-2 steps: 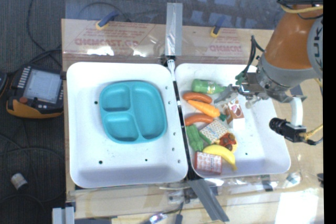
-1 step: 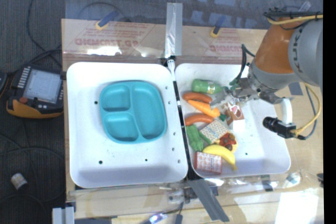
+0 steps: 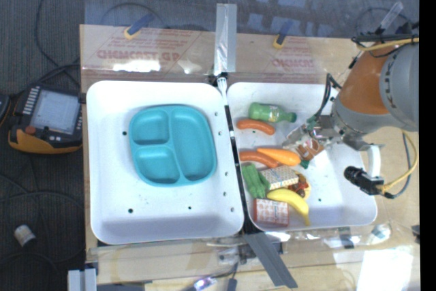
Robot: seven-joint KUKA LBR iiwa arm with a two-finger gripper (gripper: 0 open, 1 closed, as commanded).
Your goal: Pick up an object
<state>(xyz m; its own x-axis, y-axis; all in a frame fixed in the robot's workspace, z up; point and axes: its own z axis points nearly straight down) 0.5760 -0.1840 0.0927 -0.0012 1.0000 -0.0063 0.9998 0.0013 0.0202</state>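
On the desk [image 3: 150, 51], the left bin [image 3: 109, 167] carries one teal divided plate [image 3: 172, 144]. The right bin [image 3: 340, 204] holds one green bottle [image 3: 270, 112], one sausage [image 3: 255, 126], one carrot [image 3: 272, 157], one green vegetable [image 3: 255, 180], one banana [image 3: 291, 202] and one red-and-white packet [image 3: 271, 212]. The pincer [image 3: 315, 140] hovers over the right bin's middle; whether it is clenched or released cannot be told.

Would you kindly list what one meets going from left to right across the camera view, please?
Handheld pendant → blue divided plate → green bottle → gripper → orange band of the arm.
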